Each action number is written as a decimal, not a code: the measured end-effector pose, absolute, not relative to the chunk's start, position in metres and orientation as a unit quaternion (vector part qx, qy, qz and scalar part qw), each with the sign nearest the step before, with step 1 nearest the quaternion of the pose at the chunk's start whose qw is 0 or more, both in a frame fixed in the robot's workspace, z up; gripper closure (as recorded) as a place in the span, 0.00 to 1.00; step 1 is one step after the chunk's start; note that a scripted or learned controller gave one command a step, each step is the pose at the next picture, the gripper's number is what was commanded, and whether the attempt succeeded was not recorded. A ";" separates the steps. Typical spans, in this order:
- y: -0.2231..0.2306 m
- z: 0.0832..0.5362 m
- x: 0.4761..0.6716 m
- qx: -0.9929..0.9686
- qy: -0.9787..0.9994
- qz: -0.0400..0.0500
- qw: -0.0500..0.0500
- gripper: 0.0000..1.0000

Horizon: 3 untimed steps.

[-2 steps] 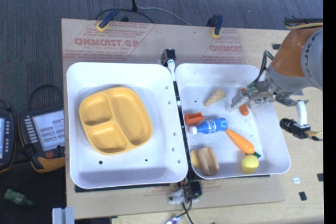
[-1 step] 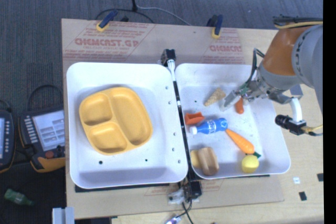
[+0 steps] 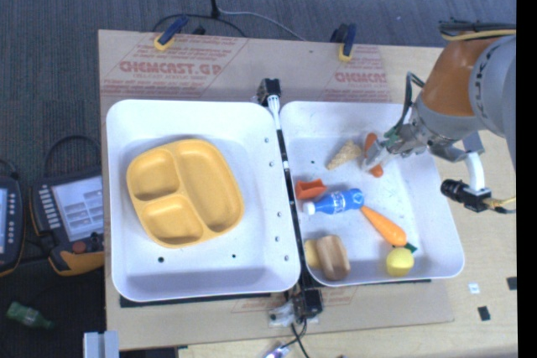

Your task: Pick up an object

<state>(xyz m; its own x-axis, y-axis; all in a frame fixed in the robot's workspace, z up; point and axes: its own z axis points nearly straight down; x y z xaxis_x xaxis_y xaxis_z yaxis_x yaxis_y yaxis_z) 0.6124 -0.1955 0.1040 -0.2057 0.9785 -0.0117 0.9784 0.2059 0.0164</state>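
My gripper (image 3: 379,150) hangs low over the upper middle of the right bin (image 3: 436,180), reaching in from the right. Small orange pieces (image 3: 377,170) lie right at its tip, and I cannot tell whether it touches them. A tan cone (image 3: 343,154) lies just to its left. Lower in the bin lie a red-orange block (image 3: 309,189), a blue bottle (image 3: 335,202), a carrot (image 3: 383,225), a yellow lemon (image 3: 400,262) and a brown bread piece (image 3: 327,256).
The left bin (image 3: 126,264) holds a yellow divided plate (image 3: 183,190). A black divider rail (image 3: 286,180) runs between the bins. The grey and orange arm (image 3: 470,92) covers the right bin's upper right corner. Clamps and cables sit along the board's far edge.
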 end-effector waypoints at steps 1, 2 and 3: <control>-0.159 0.096 0.537 0.809 0.587 0.010 0.014 1.00; -0.157 0.094 0.536 0.808 0.589 0.008 0.011 0.00; -0.160 0.104 0.535 0.808 0.588 0.007 0.012 1.00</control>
<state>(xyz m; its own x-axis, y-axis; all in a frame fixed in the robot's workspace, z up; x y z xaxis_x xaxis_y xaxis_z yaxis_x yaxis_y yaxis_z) 0.5351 -0.1596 0.1044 0.3076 0.9515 -0.0029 0.9511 -0.3074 0.0286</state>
